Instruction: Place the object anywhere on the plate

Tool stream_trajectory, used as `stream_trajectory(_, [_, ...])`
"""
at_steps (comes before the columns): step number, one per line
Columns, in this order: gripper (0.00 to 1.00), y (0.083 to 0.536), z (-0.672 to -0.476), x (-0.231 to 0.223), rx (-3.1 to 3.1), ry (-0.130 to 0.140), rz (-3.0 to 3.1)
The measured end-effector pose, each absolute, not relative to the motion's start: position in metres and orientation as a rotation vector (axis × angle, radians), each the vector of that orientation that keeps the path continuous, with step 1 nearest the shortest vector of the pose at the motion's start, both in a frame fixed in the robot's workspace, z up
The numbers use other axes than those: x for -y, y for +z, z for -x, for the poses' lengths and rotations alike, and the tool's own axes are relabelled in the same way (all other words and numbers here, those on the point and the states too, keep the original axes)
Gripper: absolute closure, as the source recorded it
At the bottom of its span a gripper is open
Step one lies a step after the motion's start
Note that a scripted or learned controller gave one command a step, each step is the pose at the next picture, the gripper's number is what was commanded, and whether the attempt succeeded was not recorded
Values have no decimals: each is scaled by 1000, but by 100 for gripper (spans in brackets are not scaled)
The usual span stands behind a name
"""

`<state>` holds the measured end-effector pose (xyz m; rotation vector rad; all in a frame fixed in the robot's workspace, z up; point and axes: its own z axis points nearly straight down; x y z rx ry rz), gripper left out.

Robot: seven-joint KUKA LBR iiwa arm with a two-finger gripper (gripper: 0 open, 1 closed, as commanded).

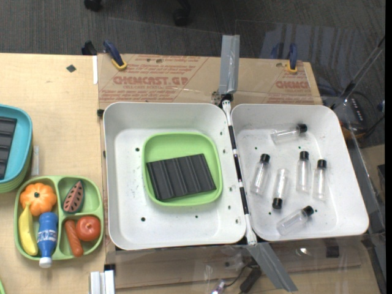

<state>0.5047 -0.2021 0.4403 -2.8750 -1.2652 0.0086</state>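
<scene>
Six capped vials [302, 171] are being held loose in the right bin [263, 222], mostly lying up-down the view | green plate [153, 147], in the left bin [122, 219], is lying leftward of every vial | grey ribbed slab [181, 176] is being carried on it | state of the fingers cannot be told

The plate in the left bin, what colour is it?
Light green. The plate shows best in the camera view, with a dark ridged mat lying on it.
</scene>
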Motion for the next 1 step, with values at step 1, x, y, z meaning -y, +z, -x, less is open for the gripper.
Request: stream_trajectory(1, [0, 440, -547, 214, 1041, 9, 2963])
